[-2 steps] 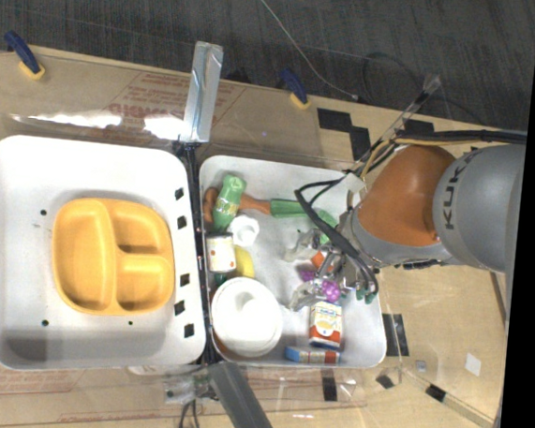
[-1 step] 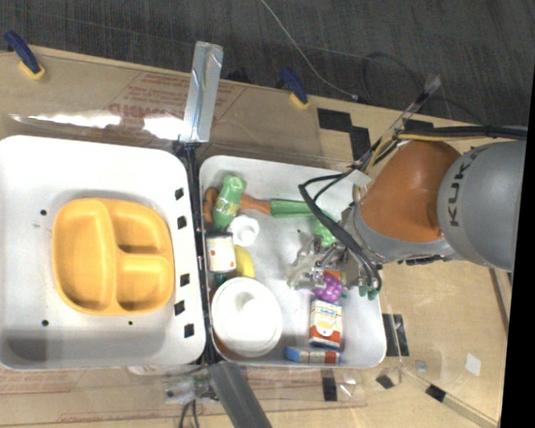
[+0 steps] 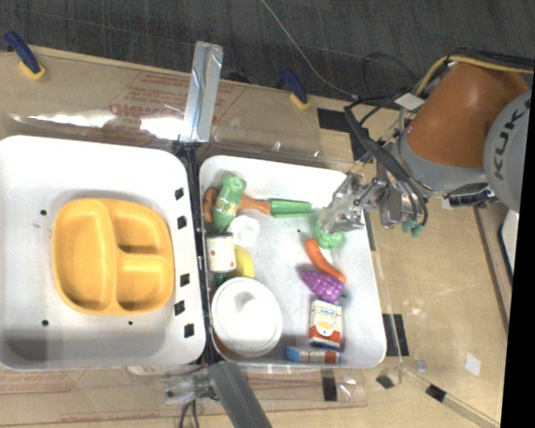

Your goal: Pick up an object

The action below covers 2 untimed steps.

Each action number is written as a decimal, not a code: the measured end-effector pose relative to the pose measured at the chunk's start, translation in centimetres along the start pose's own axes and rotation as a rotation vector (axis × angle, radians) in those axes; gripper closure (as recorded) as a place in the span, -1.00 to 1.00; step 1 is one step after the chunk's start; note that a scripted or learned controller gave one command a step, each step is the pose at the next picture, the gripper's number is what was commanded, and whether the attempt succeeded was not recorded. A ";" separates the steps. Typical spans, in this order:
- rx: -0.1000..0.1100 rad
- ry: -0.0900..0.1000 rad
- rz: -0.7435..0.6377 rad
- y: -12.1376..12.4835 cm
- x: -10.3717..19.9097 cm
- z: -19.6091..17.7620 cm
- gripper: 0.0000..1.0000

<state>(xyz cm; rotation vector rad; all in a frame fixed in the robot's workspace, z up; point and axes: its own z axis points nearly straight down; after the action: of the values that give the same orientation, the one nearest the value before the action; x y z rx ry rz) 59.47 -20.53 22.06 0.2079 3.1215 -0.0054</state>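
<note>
My gripper point(image 3: 341, 209) hangs over the upper right corner of the right bin point(image 3: 368, 265), its metal fingers pointing down to the left. Directly under the fingertips lies a small green toy point(image 3: 329, 237), touching or nearly touching them. An orange carrot point(image 3: 322, 258) and a purple grape bunch point(image 3: 322, 284) lie just below it. A green-handled utensil point(image 3: 282, 207) stretches left of the gripper. Further left sit a green and orange vegetable point(image 3: 224, 198), a yellow and white item point(image 3: 231, 255) and a white bowl point(image 3: 245, 316). A small juice carton point(image 3: 327, 323) stands near the bin's lower right.
The left bin point(image 3: 12, 231) holds a yellow divided tray point(image 3: 113, 255). A thin marker-like item point(image 3: 310, 356) lies along the right bin's front wall. Cables run from the arm point(image 3: 465, 115) across the bench behind the bins.
</note>
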 end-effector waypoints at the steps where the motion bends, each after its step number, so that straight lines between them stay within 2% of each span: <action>1: -0.004 0.013 -0.064 3.3 3.1 4.0 1.00; 2: -0.003 0.016 0.084 8.0 1.6 7.1 1.00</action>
<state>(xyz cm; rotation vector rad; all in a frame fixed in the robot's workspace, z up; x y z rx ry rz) 59.00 -12.37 14.89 0.3401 3.1260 0.0025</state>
